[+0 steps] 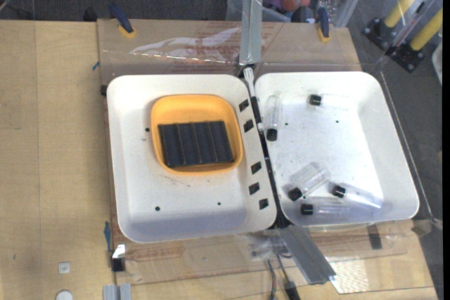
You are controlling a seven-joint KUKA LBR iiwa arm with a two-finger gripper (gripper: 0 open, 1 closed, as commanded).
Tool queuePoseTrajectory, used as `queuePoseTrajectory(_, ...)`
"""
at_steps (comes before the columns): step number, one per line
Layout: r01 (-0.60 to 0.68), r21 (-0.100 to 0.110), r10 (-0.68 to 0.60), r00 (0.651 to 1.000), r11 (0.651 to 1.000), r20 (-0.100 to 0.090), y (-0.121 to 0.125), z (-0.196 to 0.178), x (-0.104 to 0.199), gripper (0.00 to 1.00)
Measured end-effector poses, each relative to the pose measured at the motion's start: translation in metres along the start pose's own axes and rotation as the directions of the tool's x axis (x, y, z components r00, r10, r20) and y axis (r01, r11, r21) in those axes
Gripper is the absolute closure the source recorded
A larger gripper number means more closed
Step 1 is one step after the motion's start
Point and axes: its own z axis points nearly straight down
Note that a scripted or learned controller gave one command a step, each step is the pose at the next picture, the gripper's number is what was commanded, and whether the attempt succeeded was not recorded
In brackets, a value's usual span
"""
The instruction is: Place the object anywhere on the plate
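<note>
Camera view from above the bench gave me no way to judge how the gripper stood, so I could not tell whether it was apart, together or clamped on anything. The arm's side of the scene was the right, and I took my bearings from there.

Nearest that side lay the right shallow white bin (394, 144). It held a scatter of clear plastic vials with black caps. One slim vial (271, 119) lay along the bin's left wall, its long axis running far to near. A shorter vial (309, 179) lay slantwise near the bin's near-left corner. Two more lay just beside it toward the near rim, and a loose black cap (314, 100) sat toward the far side.

Left of that, past the dividing wall where the two bins touched, was the left shallow white bin (126, 172). In its far half sat the orange rounded-square plate (163, 112).

A black ribbed rectangular slab (197, 144) lay flat inside the plate, within its rim, with its long axis left to right and its ribs far to near.

To my eye that slab was the task's object, already resting on the plate well to the left of the arm's side. If a vial was meant instead, the carry would run leftward across the divider.
</note>
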Motion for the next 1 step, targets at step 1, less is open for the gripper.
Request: queuePoseTrajectory(1, 0.158, 0.001, -0.158, 0.988, 0.988, 0.001, 0.0029, 0.0002, 0.0011, 1.0)
